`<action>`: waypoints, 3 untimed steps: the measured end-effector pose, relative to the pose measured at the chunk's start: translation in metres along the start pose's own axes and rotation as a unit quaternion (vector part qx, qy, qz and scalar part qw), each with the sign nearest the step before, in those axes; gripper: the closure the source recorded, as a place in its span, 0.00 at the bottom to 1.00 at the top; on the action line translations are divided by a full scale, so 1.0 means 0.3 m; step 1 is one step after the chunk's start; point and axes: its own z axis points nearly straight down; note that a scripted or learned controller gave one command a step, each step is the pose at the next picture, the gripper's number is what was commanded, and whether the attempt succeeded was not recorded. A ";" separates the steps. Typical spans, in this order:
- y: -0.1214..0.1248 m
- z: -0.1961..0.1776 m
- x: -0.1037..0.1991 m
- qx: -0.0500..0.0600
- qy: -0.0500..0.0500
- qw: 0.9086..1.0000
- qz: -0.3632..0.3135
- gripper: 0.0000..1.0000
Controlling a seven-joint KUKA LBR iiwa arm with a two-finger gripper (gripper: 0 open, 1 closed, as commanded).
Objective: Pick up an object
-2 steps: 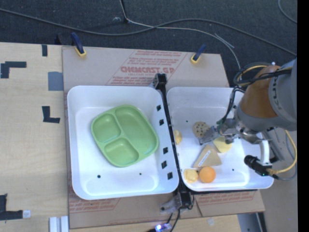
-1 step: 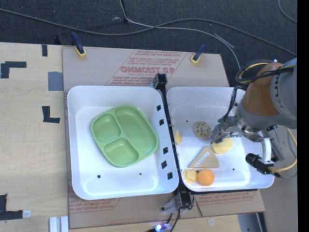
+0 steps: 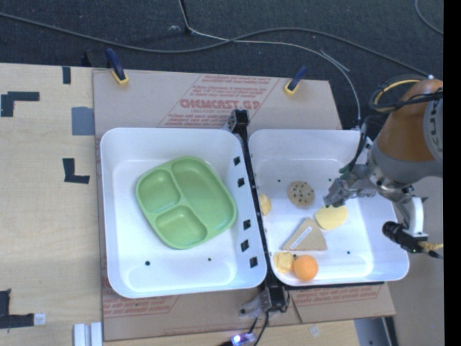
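Gripper (image 3: 336, 200) sat low in right bin (image 3: 360, 265), tips just above pale yellow rounded piece (image 3: 331, 218); finger state not discernible, no contact confirmed. Piece looked smooth, lemon-coloured, lying near bin centre-right. Close by: round speckled cookie (image 3: 301, 192), tan wedge (image 3: 305, 237), orange ball (image 3: 305, 268) touching small yellow lump (image 3: 284, 262). Green divided plate (image 3: 186, 201) lay in left bin (image 3: 119, 193).

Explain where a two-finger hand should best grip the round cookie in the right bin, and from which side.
Probably from straight above, fingers across opposite edges: the cookie lies flat in the right bin, apart from the other food pieces, so its rim looks free all around.
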 end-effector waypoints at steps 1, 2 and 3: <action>0.011 -0.210 -0.004 -0.001 -0.001 1.000 -0.001 1.00; 0.014 -0.359 -0.004 -0.001 0.000 1.000 -0.001 1.00; -0.044 -0.360 0.155 0.002 0.001 1.000 -0.002 1.00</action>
